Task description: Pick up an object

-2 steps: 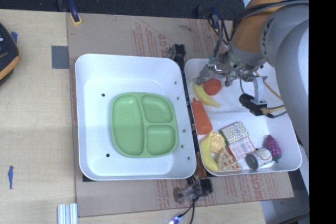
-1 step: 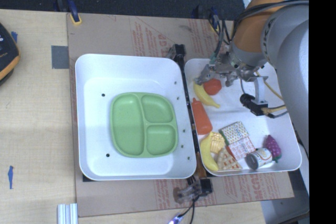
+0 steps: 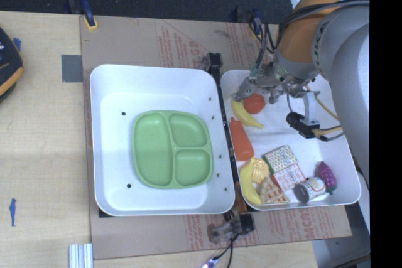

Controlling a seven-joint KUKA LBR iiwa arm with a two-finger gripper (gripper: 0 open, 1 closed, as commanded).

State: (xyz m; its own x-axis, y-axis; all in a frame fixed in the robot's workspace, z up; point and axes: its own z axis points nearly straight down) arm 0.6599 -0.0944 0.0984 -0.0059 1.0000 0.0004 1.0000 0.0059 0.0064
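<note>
Bench of pale wood, brown cardboard sheet (image 3: 157, 47) laid over it, dark floor beyond. Left bin (image 3: 107, 135) sits on the cardboard with a green divided plate (image 3: 171, 149) at its middle. Right bin (image 3: 344, 154) touches the left bin's right wall. Gripper (image 3: 259, 92) low at the right bin's far left corner, directly over a small red-orange ball (image 3: 254, 103); contact unclear, finger spread cannot be told. Yellow banana (image 3: 246, 114) just beside the ball. Orange piece (image 3: 240, 140) along the left wall of the right bin.
</note>
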